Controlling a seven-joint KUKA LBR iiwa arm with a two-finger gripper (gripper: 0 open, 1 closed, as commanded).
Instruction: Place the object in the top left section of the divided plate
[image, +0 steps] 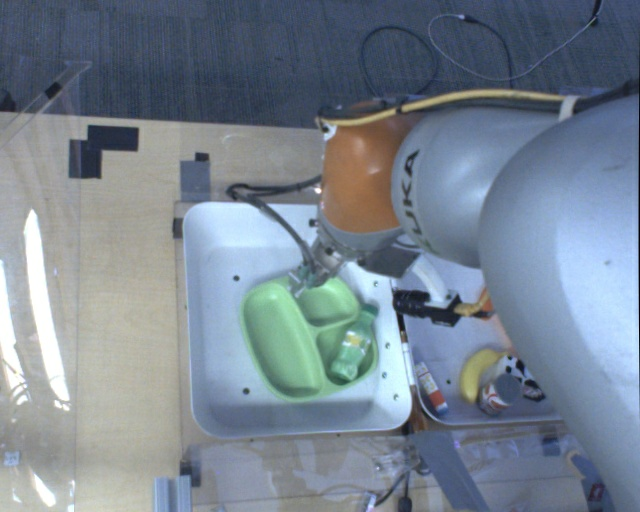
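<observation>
A light green divided plate (280, 345) lies in the left white bin (215, 320). A small green-tinted bottle (352, 347) lies in the plate's lower right section, its cap toward the upper right. My gripper (308, 274) hangs over the plate's upper edge, just above the top section, under the orange wrist band. Its fingertips are small and blurred against the plate rim, and nothing shows between them.
The right bin (440, 405) holds a yellow banana-like thing (478, 370), a black-and-white patterned object (512, 385) and a thin tube with a red end (424, 383). The big grey arm covers the upper right. Bench wood lies to the left.
</observation>
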